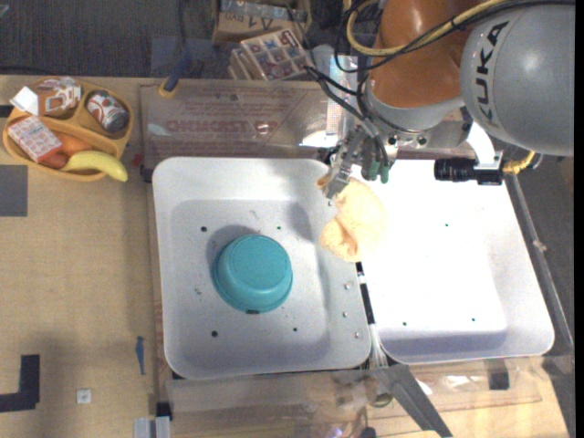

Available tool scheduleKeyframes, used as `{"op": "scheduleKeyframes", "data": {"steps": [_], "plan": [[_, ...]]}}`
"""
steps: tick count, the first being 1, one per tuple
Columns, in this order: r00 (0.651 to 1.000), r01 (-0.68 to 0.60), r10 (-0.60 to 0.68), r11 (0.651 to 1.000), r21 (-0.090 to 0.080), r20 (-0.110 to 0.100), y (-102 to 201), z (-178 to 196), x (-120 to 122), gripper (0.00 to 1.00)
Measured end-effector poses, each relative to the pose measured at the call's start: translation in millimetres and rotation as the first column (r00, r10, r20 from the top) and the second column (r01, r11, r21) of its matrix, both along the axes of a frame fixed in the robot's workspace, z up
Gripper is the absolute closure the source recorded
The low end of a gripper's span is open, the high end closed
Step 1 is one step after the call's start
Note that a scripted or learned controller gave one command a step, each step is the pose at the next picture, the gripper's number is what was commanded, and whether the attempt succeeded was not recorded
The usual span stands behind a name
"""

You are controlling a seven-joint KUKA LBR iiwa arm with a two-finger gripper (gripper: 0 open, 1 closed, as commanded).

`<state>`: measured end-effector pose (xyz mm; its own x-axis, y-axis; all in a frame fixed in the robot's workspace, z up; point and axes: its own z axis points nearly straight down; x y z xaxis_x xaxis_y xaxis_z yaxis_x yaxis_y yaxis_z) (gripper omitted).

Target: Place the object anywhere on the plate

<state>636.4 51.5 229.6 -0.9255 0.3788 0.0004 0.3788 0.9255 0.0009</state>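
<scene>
From the camera view: two white bins, one teal plate (254, 273), one pale yellow object (351, 224). The gripper (339, 182) pinches the soft, lumpy object's top; it hangs over the seam between the bins, at two o'clock from the round, smooth plate. Bare floor of the left bin (182, 190) rings the plate.

Two white bins: left bin (173, 199), right bin (511, 272). One teal plate (254, 273), upside-down look, in left bin. One pale yellow soft object (351, 226) over seam between bins. One orange tray (18, 144) on bench (73, 272), with one banana (96, 163). One arm (520, 62).
</scene>
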Motion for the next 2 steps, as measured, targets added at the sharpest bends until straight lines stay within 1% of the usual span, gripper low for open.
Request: {"op": "scheduleKeyframes", "data": {"steps": [1, 2], "plan": [[0.926, -0.377, 0.377, 0.926, 0.0, 0.001, 48.8, -4.0, -7.7, 1.0], [0.926, -0.377, 0.377, 0.926, 0.0, 0.002, 48.6, -3.6, -7.5, 0.0]]}}
